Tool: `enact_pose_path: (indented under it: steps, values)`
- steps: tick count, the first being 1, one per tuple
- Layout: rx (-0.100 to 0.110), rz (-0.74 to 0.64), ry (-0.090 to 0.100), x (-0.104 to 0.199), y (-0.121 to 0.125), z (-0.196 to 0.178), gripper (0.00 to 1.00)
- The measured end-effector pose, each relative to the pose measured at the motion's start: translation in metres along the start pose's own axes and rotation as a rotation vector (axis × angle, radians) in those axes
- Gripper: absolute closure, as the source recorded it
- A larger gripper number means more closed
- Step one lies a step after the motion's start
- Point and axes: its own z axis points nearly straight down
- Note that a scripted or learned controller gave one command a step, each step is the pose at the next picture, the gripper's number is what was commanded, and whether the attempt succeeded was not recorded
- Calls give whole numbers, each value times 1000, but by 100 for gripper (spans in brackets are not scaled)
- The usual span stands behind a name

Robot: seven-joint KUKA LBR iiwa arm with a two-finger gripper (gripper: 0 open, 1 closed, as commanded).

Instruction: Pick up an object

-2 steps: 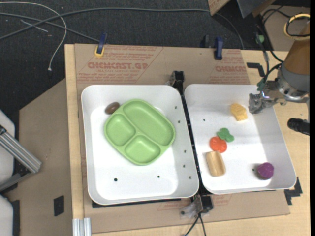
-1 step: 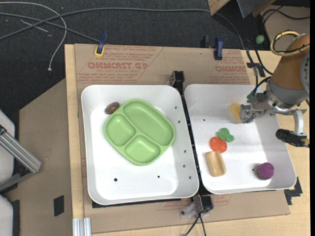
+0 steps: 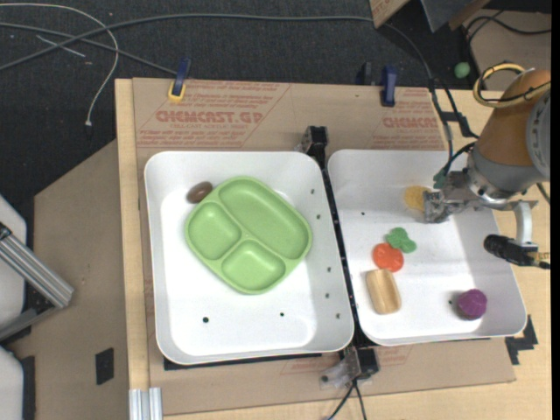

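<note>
I can't make out the gripper (image 3: 435,206) well: it is small and dark, so I cannot tell how it is set. It sits low in the right bin (image 3: 367,234), touching or just beside a yellow object (image 3: 415,199) that it partly covers. The arm (image 3: 512,138) enters from the right, its wrist bent down toward the bin. Nearer the bin's front lie a red-and-green piece (image 3: 391,252), a tan block (image 3: 382,290) and a purple ball (image 3: 472,303).

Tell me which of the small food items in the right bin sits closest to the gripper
The yellow item, right beside the gripper near the bin's far side. The green, orange-red, tan and purple pieces all lie farther toward the near edge.
</note>
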Motion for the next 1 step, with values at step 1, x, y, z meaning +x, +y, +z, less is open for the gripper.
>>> enact_pose_path:
  steps: [1]
  values:
    - [-3,-1,0,0,1,-12,100]
